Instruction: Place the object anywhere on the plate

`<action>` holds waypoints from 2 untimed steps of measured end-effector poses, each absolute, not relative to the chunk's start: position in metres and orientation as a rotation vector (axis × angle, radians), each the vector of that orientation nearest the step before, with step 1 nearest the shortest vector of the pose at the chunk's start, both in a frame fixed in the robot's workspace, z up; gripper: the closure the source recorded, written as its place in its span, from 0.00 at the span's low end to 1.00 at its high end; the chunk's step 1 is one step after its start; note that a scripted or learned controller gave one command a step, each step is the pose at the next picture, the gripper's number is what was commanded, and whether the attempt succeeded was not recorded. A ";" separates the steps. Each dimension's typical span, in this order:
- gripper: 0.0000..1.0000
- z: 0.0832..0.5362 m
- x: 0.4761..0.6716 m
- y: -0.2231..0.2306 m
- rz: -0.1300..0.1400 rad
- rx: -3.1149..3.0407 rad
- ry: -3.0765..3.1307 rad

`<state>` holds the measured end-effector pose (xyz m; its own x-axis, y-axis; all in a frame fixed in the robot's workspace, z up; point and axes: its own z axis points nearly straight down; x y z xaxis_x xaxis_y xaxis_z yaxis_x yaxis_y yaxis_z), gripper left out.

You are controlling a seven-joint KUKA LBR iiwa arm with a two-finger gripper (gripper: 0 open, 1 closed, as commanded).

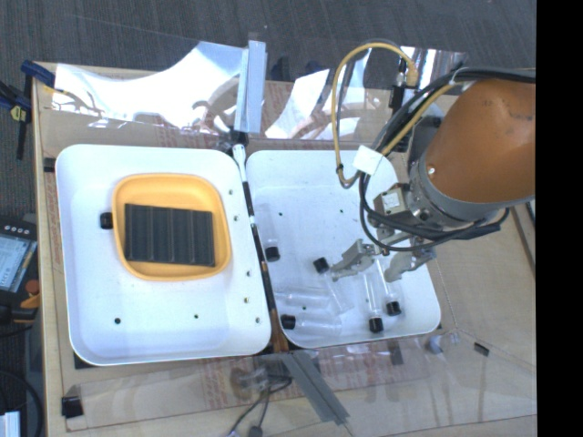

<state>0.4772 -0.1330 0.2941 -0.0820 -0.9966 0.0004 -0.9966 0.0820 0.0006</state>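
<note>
Pincer (pixel 381 271) looks spread and empty to us, hanging low over the right bin (pixel 301 189), while the dark ridged object (pixel 170 235) already sits on the yellow plate (pixel 168 194) in the left bin (pixel 82 289), so we reckon it's basically done.

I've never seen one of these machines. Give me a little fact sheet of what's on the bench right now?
left bin: holds a yellow plate with a dark ribbed block lying on it
right bin: holds clear plastic pieces
arm: reaches in over the right bin
end effector: low over the right bin, near the clear pieces
</note>
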 end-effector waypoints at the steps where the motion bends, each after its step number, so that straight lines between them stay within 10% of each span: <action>1: 0.00 0.231 0.477 -0.171 -0.006 2.088 -2.346; 2: 0.00 0.190 0.476 -0.210 -0.010 2.532 -1.857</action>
